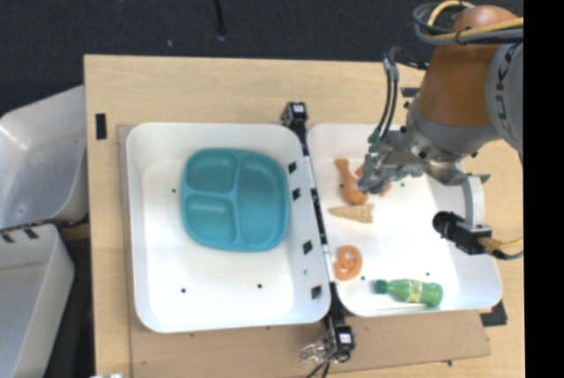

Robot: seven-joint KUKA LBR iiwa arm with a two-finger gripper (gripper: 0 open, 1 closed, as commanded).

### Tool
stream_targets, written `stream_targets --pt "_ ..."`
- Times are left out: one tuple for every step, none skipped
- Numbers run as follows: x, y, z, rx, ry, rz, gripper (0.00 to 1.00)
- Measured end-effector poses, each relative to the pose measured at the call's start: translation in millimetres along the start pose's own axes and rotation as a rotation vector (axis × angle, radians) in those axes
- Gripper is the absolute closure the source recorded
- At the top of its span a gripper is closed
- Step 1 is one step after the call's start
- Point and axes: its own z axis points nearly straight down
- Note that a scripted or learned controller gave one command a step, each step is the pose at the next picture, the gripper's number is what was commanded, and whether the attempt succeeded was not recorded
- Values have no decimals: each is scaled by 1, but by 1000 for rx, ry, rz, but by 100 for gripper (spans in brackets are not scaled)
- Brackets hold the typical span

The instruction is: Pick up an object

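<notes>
In the right bin (414, 297) lie an orange carrot-like piece (347, 178), a tan wedge (352, 211), an orange ring-shaped piece (348, 263) and a green bottle (409, 291) on its side. My gripper (374, 176) hangs low over the bin's upper left part, right beside the orange carrot-like piece and just above the tan wedge. Nothing shows between its fingers.
The left bin (159, 279) holds a teal divided plate (235, 198). A black-clipped divider (308, 191) runs between the two bins. The wooden bench (220, 90) surrounds both bins. Free room lies in the right bin's middle and lower right.
</notes>
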Motion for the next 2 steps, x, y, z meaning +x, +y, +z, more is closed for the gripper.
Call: stream_targets --pt "58 -2 11 0 0 0 100" --pt "103 -2 19 2 0 1 100"
